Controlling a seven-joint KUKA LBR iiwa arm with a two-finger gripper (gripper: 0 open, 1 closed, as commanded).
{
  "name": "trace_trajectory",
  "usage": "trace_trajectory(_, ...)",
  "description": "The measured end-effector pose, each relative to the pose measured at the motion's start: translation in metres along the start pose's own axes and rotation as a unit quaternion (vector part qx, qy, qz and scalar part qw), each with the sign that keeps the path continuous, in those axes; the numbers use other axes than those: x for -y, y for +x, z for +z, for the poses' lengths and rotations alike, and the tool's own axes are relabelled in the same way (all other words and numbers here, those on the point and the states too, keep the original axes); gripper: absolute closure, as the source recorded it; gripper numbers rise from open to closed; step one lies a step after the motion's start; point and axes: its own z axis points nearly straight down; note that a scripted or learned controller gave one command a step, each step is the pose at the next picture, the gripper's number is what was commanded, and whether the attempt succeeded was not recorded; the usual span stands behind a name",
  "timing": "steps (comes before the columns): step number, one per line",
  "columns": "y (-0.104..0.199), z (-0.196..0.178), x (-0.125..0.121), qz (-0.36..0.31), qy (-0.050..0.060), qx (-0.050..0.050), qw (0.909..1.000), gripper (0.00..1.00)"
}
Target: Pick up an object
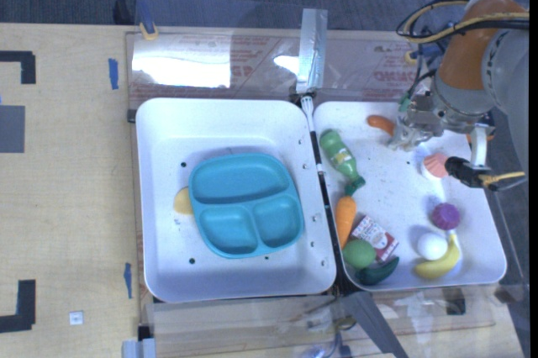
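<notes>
My gripper hangs over the far part of the right bin, just right of a small orange sausage-shaped toy. Nothing shows between its fingers. Also in the right bin lie a green bottle, an orange carrot, a red-and-white packet, a green round toy, a white egg, a yellow banana, a purple ball and a pink piece.
The left bin holds a blue divided tray with a small yellow thing at its left edge. A metal divider post stands behind the bins. A black cable clip hangs by the arm.
</notes>
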Motion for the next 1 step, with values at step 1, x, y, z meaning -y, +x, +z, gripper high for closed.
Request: trace_trajectory(1,0.0613,0.0082,-0.0023,-0.059,-0.001,-0.002,0.9983,1.00)
